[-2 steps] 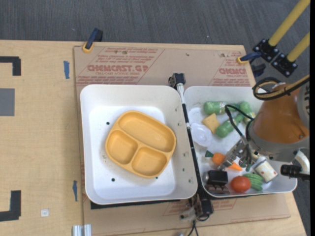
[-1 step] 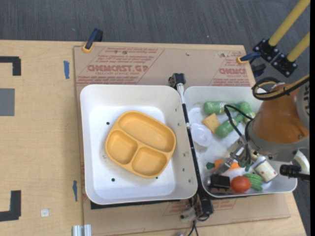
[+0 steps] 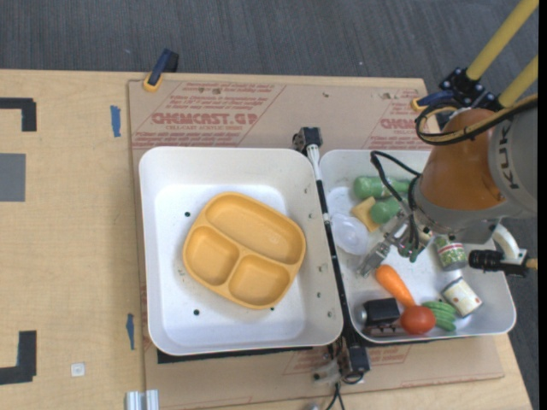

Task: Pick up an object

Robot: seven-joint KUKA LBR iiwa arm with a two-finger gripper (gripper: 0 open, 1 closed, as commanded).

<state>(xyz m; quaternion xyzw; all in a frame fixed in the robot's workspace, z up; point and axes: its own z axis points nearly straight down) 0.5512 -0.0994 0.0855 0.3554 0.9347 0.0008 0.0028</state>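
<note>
Nearest the camera, along the front wall of the right bin [image 3: 504, 319], lie a dark block-like object [image 3: 381, 312], a red tomato [image 3: 418, 320] touching a green leafy piece [image 3: 444, 313], and a small white cup [image 3: 462, 295] tipped on its side. Just behind them an orange carrot [image 3: 395, 284] lies at a slant on the bin floor, its upper end near the gripper [image 3: 386, 251]. The gripper hangs low over the middle of this bin, its metal fingers pointing toward the left and front; they look narrowly set with nothing between them, though whether they are parted or closed cannot be told. To its right a small can with a green label [image 3: 449, 253] stands beside the arm's wrist. A clear plastic piece [image 3: 346, 229] lies by the bin's left wall, a yellow piece [image 3: 367, 213] just behind it, and two green objects [image 3: 376, 196] sit farther back, partly under black cables. The left bin [image 3: 162, 229] holds a yellow three-compartment plate [image 3: 244, 249], lying flat and turned at an angle, its compartments bare. Both bins rest on a brown cardboard sheet [image 3: 214, 109] with red print, and a blue-and-yellow clamp [image 3: 160, 68] grips its far left corner.
</note>
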